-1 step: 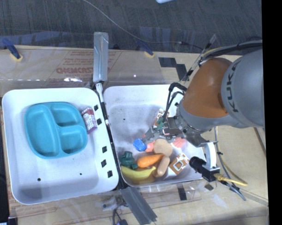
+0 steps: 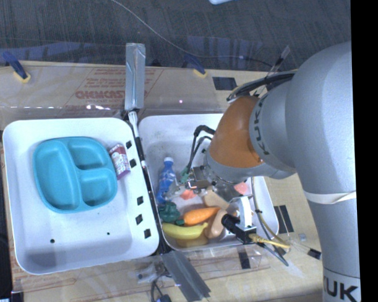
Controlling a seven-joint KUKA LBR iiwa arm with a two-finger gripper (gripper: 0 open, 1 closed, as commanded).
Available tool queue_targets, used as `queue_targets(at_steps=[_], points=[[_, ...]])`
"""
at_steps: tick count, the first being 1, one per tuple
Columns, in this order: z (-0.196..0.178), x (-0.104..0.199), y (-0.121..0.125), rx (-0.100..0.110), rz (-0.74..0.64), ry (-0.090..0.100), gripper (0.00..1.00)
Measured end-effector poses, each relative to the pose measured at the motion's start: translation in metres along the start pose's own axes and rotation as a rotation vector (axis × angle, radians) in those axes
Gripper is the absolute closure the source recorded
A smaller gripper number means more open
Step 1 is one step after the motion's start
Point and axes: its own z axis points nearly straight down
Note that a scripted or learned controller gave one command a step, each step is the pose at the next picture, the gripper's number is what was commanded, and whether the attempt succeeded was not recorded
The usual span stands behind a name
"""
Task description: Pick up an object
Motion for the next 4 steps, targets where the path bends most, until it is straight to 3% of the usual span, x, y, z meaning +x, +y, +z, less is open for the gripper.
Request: queue_targets(at_steps=[1,2,3,4], points=[[-0.013,-0.003,0.002,-0.006,-0.002,-0.004,1.0],[-0.195,0.047,0.01,-0.016,0.219,0.0,1.0],[-0.136,0.008,-0.031,-0.005,0.357,-0.001,1.0],[-0.21,-0.019,-0.051,-0.014,0.226,-0.002,1.0]])
